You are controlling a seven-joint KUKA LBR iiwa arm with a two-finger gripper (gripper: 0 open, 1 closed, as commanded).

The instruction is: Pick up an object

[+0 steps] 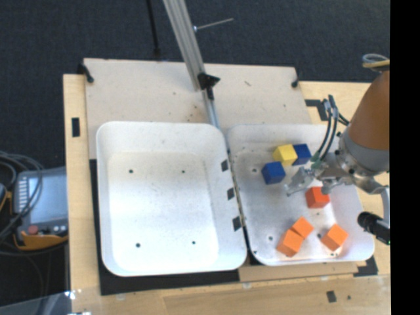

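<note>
The right bin (257,254) holds several small blocks. A yellow block (285,153) and a blue block (302,153) sit side by side at its far end, with a second blue block (273,172) just in front of them. A red-orange block (318,197) lies mid-bin. My gripper (312,181) hangs directly over that block's far edge, on the grey arm coming in from the right. Near the front edge are two touching orange blocks (296,235) and another orange block (335,237).
The left bin (164,128) lies beside the right one. A slanted aluminium post (187,38) rises from the bench behind the bins. A screen unit with cables (36,202) sits off the bench's left side.
</note>
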